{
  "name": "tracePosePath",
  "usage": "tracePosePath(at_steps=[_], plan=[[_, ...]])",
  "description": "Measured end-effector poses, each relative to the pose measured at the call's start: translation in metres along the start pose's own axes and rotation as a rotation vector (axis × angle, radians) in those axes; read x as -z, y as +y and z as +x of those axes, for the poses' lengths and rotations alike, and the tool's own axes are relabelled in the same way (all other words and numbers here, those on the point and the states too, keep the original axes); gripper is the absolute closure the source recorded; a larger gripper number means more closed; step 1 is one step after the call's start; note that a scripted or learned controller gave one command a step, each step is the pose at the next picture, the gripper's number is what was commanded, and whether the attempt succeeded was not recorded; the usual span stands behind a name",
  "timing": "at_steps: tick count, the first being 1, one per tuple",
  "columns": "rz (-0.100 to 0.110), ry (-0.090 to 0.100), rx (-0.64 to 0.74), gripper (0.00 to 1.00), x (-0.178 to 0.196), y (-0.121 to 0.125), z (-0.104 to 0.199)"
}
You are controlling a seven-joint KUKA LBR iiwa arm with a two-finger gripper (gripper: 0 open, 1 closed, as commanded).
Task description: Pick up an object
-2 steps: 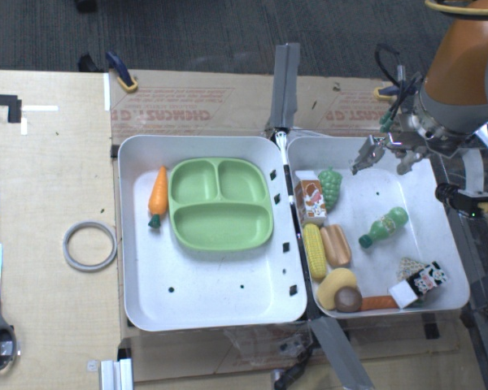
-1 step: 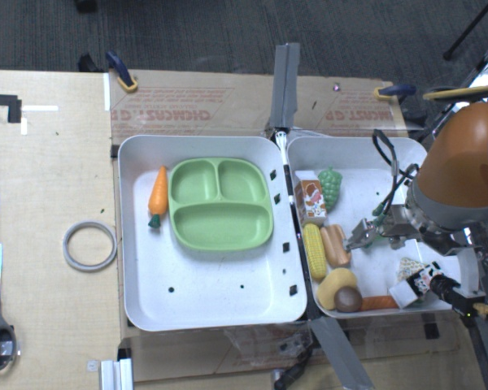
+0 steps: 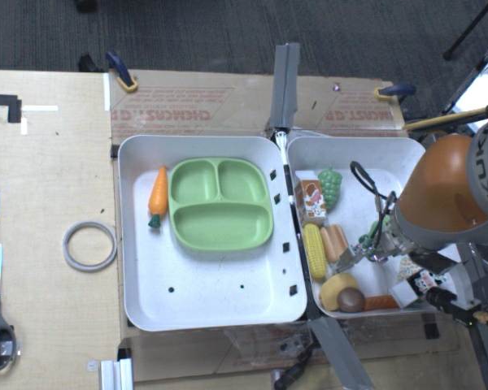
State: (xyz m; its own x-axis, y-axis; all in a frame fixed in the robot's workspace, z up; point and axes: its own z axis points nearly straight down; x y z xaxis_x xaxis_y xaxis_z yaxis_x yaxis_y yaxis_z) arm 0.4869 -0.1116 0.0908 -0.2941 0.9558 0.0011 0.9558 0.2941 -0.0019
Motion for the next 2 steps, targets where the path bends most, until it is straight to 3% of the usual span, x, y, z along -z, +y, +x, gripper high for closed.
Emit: tracePosePath(at_steps=[1,2], plan=[[-0.002,-0.002,0.193,0.0,0.001,0.06,-0.016],[-0.003,-0.002,0.206,0.0,0.001,0.114,-0.023]])
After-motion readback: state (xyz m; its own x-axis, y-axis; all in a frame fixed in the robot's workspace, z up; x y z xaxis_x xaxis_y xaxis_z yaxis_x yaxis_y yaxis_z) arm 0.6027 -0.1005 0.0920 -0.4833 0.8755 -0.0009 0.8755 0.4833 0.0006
